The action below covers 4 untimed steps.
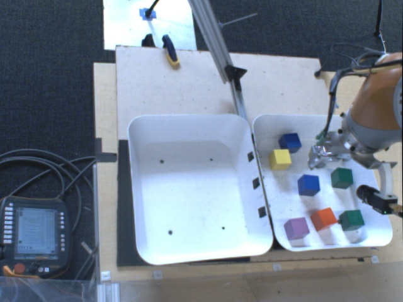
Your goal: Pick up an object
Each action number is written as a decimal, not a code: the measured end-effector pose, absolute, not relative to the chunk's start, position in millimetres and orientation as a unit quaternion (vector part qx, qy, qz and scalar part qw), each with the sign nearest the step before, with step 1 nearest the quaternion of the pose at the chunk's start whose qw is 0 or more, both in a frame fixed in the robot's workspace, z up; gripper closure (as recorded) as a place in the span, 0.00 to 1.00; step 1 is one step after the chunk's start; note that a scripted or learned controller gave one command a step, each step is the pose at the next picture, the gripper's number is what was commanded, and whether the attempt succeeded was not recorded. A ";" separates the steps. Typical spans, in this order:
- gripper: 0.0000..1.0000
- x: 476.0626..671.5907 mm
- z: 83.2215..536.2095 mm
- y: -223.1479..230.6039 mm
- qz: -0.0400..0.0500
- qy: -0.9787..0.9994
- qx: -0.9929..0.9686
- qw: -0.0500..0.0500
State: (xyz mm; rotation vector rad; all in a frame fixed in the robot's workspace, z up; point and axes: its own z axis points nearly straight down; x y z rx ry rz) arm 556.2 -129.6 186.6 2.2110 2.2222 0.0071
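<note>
Arm over the right bin, cubes scattered below

The gripper hangs in the right bin, just above the blue cube and beside the yellow cube; its state, I cannot tell. A green cube, orange cube and purple cube sit nearby.

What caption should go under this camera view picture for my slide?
Robot arm lowers its pincer over the right bin of seven colored blocks, beside a blue block; left bin alongside.
</note>
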 end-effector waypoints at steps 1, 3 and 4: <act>1.00 550.9 248.6 -129.9 0.002 0.709 0.705 0.004; 1.00 550.0 245.1 -68.9 0.001 0.711 0.703 0.000; 1.00 541.5 236.4 -13.2 0.001 0.711 0.703 -0.001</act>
